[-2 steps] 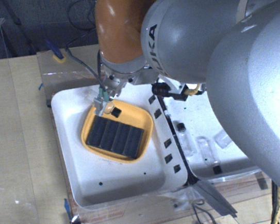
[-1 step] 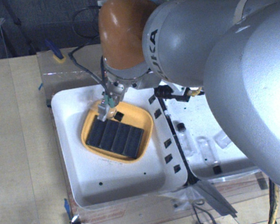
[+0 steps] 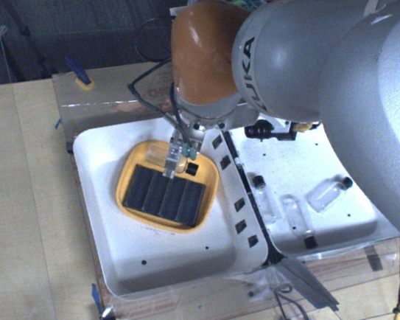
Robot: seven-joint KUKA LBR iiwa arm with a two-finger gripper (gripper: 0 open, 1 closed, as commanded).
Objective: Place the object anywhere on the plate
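Note:
A yellow plate (image 3: 145,210) with a dark ridged inside lies in the left white bin (image 3: 119,264). My gripper (image 3: 178,159) hangs over the plate's upper right rim, below the orange wrist band. A small clear bottle (image 3: 157,153) with a black cap (image 3: 192,169) lies across the gripper's tips, just over the plate's edge. The gripper appears shut on the bottle's middle. I cannot tell whether the bottle touches the plate.
The right bin (image 3: 344,227) holds a clear bottle with a black cap (image 3: 327,193) and two more clear bottles (image 3: 261,192) near the divider. The big grey arm covers the upper right of the view. A blue clip (image 3: 83,79) sits behind the bins.

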